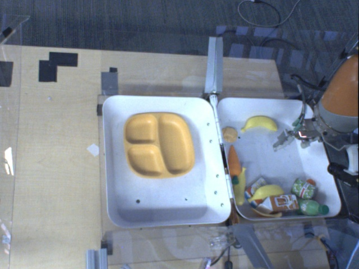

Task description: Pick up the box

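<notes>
claw (291,135) metallic, open and empty above right bin (280,164) — glossy white, printed cardboard box (280,203) lying flat

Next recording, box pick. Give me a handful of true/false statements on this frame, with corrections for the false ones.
1. The yellow divided tray lies in the left bin. True.
2. The box sits in the left bin. False: it lies in the right bin, near the front edge.
3. The pincer hangs over the right bin. True.
4. The banana lies at the front of the right bin. False: it lies toward the back.
5. The carrot lies along the right bin's left wall. True.
</notes>
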Robot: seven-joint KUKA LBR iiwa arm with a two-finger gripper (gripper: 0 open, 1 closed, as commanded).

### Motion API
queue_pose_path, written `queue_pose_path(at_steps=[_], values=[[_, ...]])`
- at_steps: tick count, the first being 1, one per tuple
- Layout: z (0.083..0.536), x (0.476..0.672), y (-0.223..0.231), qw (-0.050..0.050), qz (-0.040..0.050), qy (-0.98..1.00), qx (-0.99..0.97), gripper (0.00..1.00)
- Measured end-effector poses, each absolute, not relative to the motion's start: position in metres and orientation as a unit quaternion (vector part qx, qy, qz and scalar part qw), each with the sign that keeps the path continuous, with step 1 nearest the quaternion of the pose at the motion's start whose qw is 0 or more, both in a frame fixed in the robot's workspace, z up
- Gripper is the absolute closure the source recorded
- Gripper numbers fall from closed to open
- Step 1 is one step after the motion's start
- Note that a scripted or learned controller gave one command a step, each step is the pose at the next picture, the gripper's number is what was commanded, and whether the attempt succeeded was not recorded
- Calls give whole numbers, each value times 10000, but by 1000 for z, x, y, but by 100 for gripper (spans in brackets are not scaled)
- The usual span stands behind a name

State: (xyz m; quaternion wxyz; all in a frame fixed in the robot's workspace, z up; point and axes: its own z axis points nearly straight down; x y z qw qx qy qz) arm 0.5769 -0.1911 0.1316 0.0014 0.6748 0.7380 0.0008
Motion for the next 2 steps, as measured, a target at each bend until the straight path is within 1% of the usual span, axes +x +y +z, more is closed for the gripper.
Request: queue_pose_path(at_steps=[1, 2], values=[[87, 643, -204, 38, 19, 7314, 6820, 0], [102, 647, -203, 74, 44, 7336, 6796, 100]])
